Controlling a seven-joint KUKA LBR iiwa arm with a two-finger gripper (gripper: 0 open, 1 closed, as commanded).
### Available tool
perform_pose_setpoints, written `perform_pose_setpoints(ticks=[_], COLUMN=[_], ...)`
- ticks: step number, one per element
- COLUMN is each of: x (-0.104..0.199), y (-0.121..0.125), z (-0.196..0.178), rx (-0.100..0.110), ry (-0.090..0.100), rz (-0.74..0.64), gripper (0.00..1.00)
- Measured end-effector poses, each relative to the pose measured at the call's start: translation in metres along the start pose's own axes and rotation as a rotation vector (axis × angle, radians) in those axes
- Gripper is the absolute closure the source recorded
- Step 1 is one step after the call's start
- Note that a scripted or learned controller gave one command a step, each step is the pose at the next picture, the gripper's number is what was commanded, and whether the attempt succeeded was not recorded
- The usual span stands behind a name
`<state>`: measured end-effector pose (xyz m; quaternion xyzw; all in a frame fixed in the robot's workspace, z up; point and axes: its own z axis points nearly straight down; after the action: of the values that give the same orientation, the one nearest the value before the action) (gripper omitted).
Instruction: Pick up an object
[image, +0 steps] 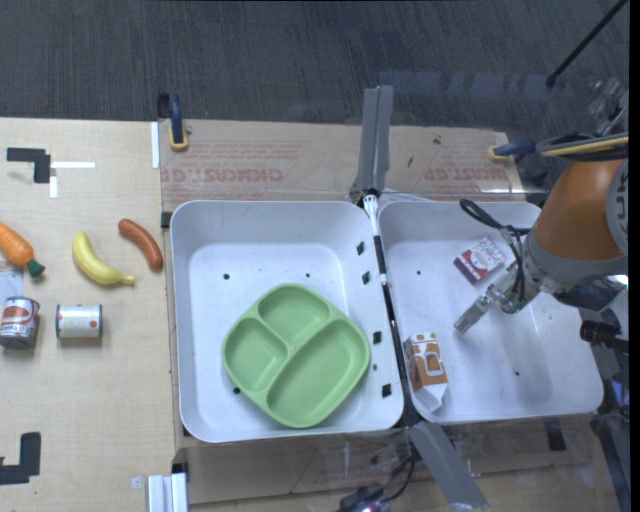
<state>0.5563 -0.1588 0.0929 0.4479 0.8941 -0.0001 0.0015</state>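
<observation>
Nearest the camera, an orange-and-white packet (426, 365) lies in the right bin (560, 400), pressed against that bin's left wall close to the near edge, part of it crumpled white. Farther back in the same bin rests a small packet with dark red and pink printing (481, 258), tilted, well apart from the orange one. Between the two, toward the right, the gripper (472, 318) hangs over the bin's floor, angled down and to the left from the arm's grey wrist and orange band (585, 210). Its slim metal tip points at bare white floor and nothing sits in it; whether the fingers are spread or pressed together cannot be told from this angle. The red packet lies just beyond the gripper on the far side, apparently not touching it. The left bin (200, 300) holds a green divided plate (296, 353) with three compartments, set toward its near right corner. On the wooden bench left of the bins sit a banana (97, 260), a sausage (141, 243), a carrot (17, 246) and two small cans (78, 323).
</observation>
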Motion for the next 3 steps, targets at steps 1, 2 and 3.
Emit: perform_pose_setpoints(ticks=[1,2,3], x=[0.083,0.053,0.087], y=[-0.036,0.014,-0.034], z=[0.0,0.0,0.0], rx=[0.001,0.001,0.002], ry=[0.002,-0.003,0.002], rz=[-0.029,0.086,0.179], gripper=[0.0,0.0,0.0])
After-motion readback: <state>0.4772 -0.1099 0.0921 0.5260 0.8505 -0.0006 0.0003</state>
